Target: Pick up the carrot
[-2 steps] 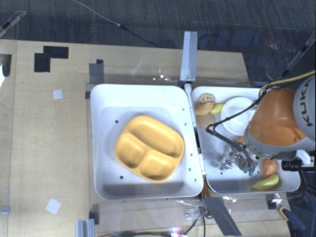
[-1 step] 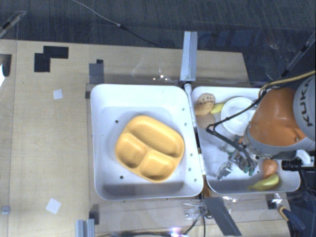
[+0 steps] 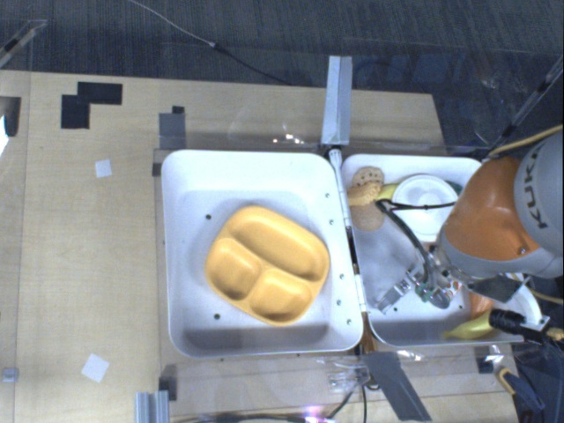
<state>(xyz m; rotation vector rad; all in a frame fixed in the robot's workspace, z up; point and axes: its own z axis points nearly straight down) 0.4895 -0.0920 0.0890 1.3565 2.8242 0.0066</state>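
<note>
In the right bin (image 3: pixel 388 329), a small orange patch that looks like the carrot (image 3: pixel 479 304) peeks out below the arm's orange band, near the bin's front right. The arm hides most of it. My gripper (image 3: pixel 398 294) hangs low over the middle of the right bin floor, pointing toward the front left. It is well left of that orange patch. Nothing shows at its tip.
A yellow banana (image 3: pixel 467 327) lies by the right bin's front wall. A white bowl (image 3: pixel 424 194) and a beige round item (image 3: pixel 367 183) sit at the back of that bin. A large yellow lobed piece (image 3: pixel 266 263) lies in the left bin (image 3: pixel 189 236).
</note>
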